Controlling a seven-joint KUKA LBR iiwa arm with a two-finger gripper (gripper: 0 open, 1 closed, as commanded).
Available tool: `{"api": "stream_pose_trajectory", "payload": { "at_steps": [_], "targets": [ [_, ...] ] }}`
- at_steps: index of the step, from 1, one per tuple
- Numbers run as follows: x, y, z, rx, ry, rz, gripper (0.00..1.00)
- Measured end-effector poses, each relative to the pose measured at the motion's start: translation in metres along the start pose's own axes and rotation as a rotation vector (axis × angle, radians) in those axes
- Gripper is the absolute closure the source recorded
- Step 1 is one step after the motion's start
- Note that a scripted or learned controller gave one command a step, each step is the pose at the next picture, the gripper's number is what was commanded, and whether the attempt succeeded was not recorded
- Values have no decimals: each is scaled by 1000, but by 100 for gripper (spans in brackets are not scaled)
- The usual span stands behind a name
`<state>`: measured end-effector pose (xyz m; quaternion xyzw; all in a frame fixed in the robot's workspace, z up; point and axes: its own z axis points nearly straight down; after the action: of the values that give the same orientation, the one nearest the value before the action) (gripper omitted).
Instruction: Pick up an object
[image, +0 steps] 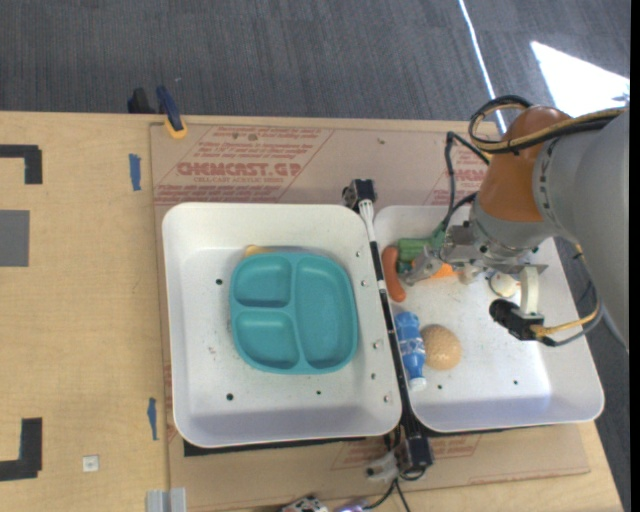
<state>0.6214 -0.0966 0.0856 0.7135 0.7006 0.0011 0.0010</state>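
approach stage, pick not yet made. grey arm with orange band (520, 170) is reaching in from the right and hanging over the far part of the right-hand shallow white bin (560, 400); its jaws (470, 262) are lowering near the orange carrot-shaped toy with green top (400, 270), which is lying against the bin's left wall. whether the jaws are spread or pressed together: cannot tell, nothing is showing between them. also in this bin: blue plastic bottle (408, 345), and touching it a tan round ball (440, 348). left-hand white bin (190, 300) is carrying a teal three-compartment plastic tray (295, 310). next move, as judged: settling on one item, likely the nearby carrot, and descending squarely over it before closing.
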Motion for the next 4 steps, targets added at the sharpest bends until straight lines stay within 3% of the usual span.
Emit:
{"api": "stream_pose_trajectory", "payload": {
  "at_steps": [1, 3, 4],
  "targets": [
    [-10, 25, 1, 2, 0, -347, 0],
    [-10, 25, 0, 2, 0, -347, 0],
    [-7, 41, 2, 23, 1, -168, 0]
  ]
}}
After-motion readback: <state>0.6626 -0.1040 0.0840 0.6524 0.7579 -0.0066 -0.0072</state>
